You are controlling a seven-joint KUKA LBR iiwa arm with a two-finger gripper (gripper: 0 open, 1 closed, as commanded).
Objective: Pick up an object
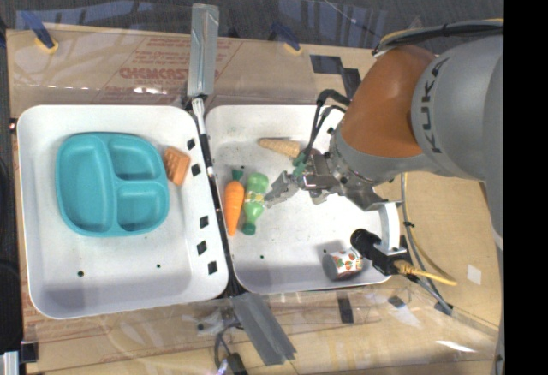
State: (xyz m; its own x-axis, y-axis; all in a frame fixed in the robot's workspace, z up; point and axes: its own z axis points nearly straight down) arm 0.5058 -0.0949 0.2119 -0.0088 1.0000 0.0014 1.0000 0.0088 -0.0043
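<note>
Presently my gripper [276, 190] sits low in the right bin [282, 275], tips just beside the green toy [254, 193]; whether it is clenched I cannot tell. Carrot [232, 205] lies against the dividing wall. Cone [281, 145] nears the far rim, can [343, 263] the near rim; mid-floor is open.

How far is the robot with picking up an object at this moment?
Done: the gripper has reached into the right bin and sits next to the green toy and the carrot. In hand: nothing visibly held. Left: to close on an object and lift it.
</note>
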